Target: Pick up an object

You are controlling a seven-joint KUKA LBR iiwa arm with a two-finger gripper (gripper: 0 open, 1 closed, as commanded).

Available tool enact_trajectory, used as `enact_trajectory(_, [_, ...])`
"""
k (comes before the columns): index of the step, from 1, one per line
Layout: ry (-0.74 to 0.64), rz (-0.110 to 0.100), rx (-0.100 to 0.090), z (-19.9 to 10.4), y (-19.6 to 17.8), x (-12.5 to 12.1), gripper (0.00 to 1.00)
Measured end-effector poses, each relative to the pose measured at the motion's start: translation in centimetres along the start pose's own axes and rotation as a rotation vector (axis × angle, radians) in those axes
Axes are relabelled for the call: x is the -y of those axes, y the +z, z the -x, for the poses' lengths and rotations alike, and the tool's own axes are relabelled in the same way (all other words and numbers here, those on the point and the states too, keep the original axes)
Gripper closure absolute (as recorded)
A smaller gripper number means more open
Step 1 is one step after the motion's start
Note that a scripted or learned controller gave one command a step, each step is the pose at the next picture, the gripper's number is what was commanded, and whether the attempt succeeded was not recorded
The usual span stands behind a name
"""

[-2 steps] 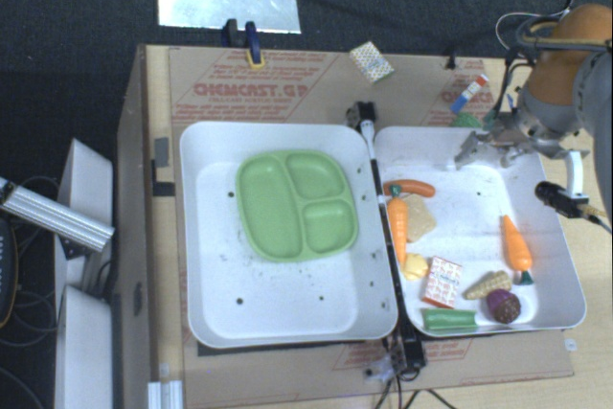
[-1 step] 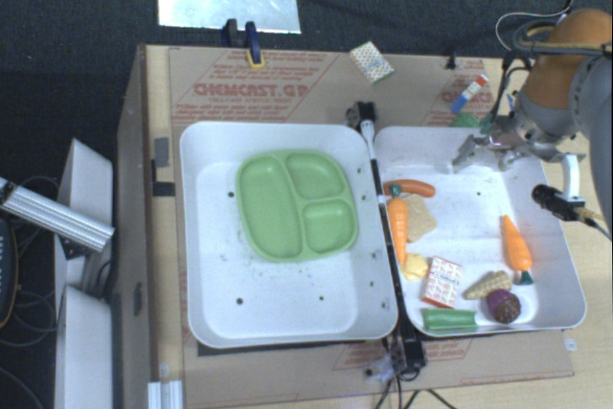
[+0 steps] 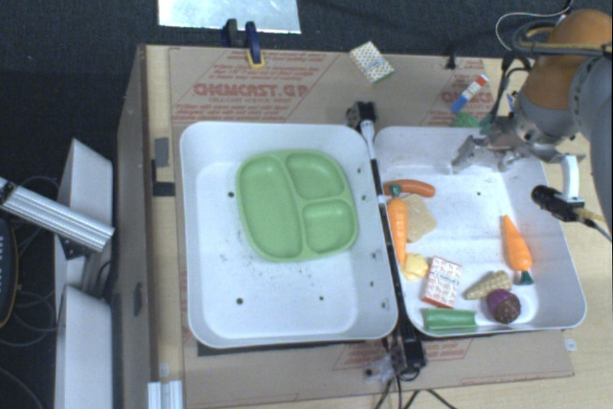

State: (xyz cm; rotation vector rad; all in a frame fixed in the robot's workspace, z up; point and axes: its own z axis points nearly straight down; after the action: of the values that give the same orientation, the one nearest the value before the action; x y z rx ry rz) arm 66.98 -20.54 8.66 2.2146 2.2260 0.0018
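The right bin [image 3: 565,302] holds several toy foods. An orange-red sausage [image 3: 414,189] lies near its left wall, with a carrot [image 3: 397,221] and a beige slice [image 3: 420,217] just below it. Further forward are a yellow piece [image 3: 415,266], a red-and-white packet [image 3: 442,283], a green piece [image 3: 448,320], a corn cob [image 3: 488,284] and a purple onion [image 3: 504,306]. A second carrot [image 3: 517,244] lies on the right side. My gripper [image 3: 487,153] hangs over the bin's back right part, away from all of these, with nothing seen in it.
The left bin [image 3: 211,302] carries a green divided plate [image 3: 297,204]. Behind the bins, on the cardboard, lie a small patterned block [image 3: 372,61] and a red-white-blue item [image 3: 468,95]. A blue clamp [image 3: 251,41] sits at the board's back edge.
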Motion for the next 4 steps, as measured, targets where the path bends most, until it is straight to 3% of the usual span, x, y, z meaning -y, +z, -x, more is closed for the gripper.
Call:
enact_trajectory(2, [0.000, 0.000, 0.000, 0.0, 0.0, 0.0, 0.00])
enact_trajectory(3, [-0.002, 0.006, 0.003, 0.0, -1.2, -0.1, 1.00])
enact_trajectory(4, [-0.003, 0.006, 0.003, 0.0, -1.1, -0.1, 0.00])
